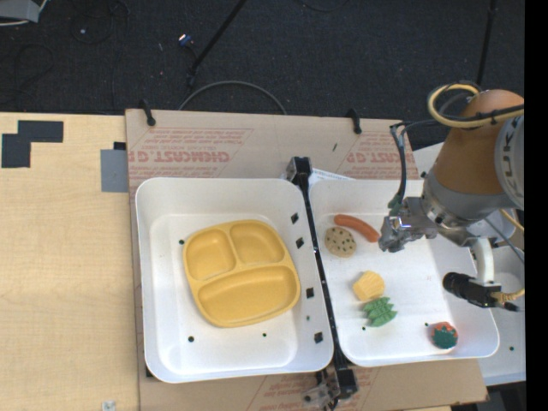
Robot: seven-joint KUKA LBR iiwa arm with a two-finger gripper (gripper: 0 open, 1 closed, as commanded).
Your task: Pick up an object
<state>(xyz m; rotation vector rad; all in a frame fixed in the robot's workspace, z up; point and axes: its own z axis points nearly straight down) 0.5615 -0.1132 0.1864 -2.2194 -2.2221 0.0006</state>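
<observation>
The end effector [392, 236] of the grey arm with the orange band hangs over the right shallow white bin [479, 349], just beside the right end of the small orange-red sausage-shaped toy [355, 226], and I cannot tell from this slanted view if it is wide or narrow, because its tip is small and dark against the metal parts around it. Nothing is seen held in it. The main risk, in my judgement, is that the descent lands between things and not on one of them: the sausage toy and the round beige cookie-like piece with dark spots [341, 242] lie near each other, almost touching, so a closing grip may push one against the other or catch only an edge, and the piece then slips out. The sausage is thin and rounded, so it can roll away if it is pressed from one side. Another risk is the black divider [315, 264] between the two bins, which is near these two pieces and could be struck by a move too far to the left. The other candidates lie more free: a yellow corn-like block [369, 285] sits near the middle of the right bin, with a green leafy toy [378, 312] touching it just below, and a small teal and red round toy [443, 336] stands well apart near the lower right corner. All look light, small and made of plastic. The yellow divided plastic plate [240, 272] lies alone in the left white bin [163, 332] on the worktop and seems not a target.
</observation>
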